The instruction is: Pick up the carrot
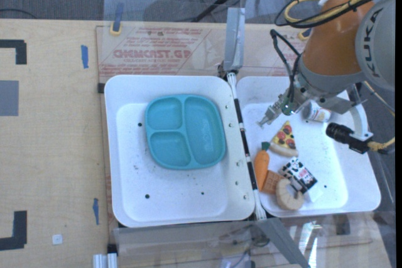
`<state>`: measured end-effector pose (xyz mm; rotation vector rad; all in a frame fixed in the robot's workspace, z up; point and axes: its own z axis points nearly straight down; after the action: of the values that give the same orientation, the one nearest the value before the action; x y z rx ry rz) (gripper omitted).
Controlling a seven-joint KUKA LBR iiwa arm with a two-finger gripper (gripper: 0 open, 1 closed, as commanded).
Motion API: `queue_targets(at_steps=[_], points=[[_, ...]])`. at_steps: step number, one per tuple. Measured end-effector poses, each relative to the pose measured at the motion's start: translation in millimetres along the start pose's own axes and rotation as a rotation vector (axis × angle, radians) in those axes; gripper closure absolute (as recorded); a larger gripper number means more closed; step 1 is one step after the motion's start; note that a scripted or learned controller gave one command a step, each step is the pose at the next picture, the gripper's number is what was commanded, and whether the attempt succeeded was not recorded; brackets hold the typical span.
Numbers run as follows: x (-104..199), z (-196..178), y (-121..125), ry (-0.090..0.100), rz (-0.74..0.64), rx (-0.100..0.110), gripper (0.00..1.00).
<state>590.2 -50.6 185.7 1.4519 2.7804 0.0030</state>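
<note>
Because the 2 white bins sit side by side, the left bin (125,198) keeps only a teal divided plate (186,132), while the right bin (358,191) gathers the small toy foods where the arm (333,34) can reach them. Its gripper (275,112) hangs above that bin's upper part with fingers apart and nothing between them, well short of the carrot (261,166), which lies against the bin's left wall beside a pizza slice (285,138) and a cookie (290,194), so a descent toward that wall seems needed.

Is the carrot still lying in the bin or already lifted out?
Lying in the bin. The carrot rests on the floor of the right bin near its left wall, beside the pizza slice; the gripper is above, apart from it.
</note>
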Motion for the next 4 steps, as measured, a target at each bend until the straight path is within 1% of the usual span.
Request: queue_targets(at_steps=[1,2,3,4], points=[[23,1,-21,0.004,0.397,0.006,1.00],[112,1,-11,0.004,0.735,0.010,1.00],[66,2,-73,0.003,1.039,0.011,1.00],[73,2,-68,-0.001,1.486,0.009,1.00]])
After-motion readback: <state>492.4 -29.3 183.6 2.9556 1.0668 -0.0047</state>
